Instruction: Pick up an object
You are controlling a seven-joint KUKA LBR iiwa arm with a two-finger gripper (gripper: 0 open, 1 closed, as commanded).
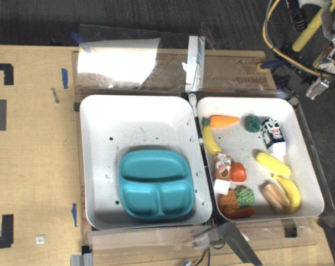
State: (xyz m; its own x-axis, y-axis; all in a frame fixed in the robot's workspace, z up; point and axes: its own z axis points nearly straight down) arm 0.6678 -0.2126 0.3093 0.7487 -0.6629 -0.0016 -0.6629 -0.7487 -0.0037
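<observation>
The right bin holds several toy foods. An orange carrot, a dark green vegetable and a black-and-white carton lie along its far side. A small yellow banana lies by the left wall. A corn cob, a bigger banana and a bread roll sit at the near right. A red tomato and a printed box are in the middle. My gripper hangs above the bench beyond the bin's far right corner, apart from every object.
The left bin holds a teal divided tray on its near side. A clear plastic sheet lies behind the bins. Yellow and black cables hang around the arm at the top right.
</observation>
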